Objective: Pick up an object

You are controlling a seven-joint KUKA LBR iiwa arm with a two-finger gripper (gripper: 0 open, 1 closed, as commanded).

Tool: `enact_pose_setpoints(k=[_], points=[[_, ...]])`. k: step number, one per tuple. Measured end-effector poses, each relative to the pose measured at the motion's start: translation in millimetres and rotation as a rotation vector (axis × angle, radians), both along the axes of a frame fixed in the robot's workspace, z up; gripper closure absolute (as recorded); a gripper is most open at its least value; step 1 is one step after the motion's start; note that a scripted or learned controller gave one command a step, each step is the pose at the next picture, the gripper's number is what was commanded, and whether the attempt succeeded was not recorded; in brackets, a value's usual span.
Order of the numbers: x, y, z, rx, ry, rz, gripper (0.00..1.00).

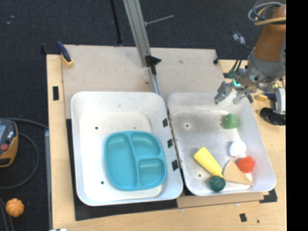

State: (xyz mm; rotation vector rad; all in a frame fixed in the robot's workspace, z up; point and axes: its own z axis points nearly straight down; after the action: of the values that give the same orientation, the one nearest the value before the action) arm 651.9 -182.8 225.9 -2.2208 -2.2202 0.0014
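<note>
My gripper (231, 96) hangs over the far edge of the right bin (192, 129), its fingers spread open with nothing between them. Just below it in the bin lies a green ball (230, 121). Further toward the front sit a white ball (237, 148), a red ball (246, 164), a tan wedge (234, 174), a yellow cylinder (207, 160) and a dark green ball (217, 183).
The left bin (91, 114) holds a teal divided plate (135, 160). A metal post (137, 28) rises behind the bins. An orange ball (14, 206) lies off the bench at the lower left.
</note>
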Motion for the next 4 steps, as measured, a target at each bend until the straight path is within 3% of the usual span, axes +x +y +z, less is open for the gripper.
enact_pose_setpoints(k=[1, 4], points=[[1, 0, 2, -0.001, -0.004, 0.001, 0.00], [10, 6, -127, -0.002, 0.000, 0.005, 0.00]])
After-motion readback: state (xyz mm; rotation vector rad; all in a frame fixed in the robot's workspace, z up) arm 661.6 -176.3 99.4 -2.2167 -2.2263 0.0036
